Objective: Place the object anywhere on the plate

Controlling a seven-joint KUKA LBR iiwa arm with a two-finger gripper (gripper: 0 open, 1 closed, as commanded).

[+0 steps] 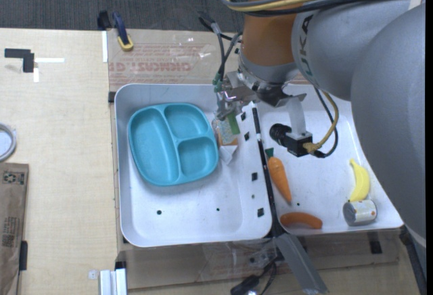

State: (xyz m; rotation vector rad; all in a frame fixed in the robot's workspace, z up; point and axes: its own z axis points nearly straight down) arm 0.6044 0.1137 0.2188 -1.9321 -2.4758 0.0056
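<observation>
While a blue divided plate (pixel 174 143) waits in the left bin (pixel 135 219) on the desk (pixel 54 118), the gripper (pixel 229 111) hangs just right of the plate, apparently clenched on a small packet (pixel 226 132) with a green-and-orange label too blurred to read, positioned as if for delivery. Farther right of the plate lie a carrot (pixel 279 178), sausage (pixel 301 220), banana (pixel 360 182) and can (pixel 360 212). Above the plate, red lettering on the cardboard (pixel 162 63) reads upside down, illegible.
</observation>
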